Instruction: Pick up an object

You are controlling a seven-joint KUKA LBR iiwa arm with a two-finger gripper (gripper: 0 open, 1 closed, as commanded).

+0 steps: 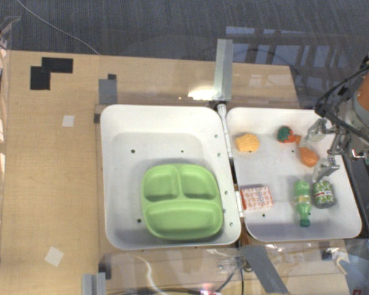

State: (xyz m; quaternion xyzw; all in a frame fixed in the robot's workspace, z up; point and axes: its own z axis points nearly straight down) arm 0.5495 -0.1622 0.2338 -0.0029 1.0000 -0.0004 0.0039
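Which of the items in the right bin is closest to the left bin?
The red-and-white patterned packet, lying flat by the right bin's left wall. The yellow corn, green bottle and the rest sit farther right.

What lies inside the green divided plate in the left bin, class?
The green divided plate shows three bare compartments. It covers the patch of left bin floor beneath it.
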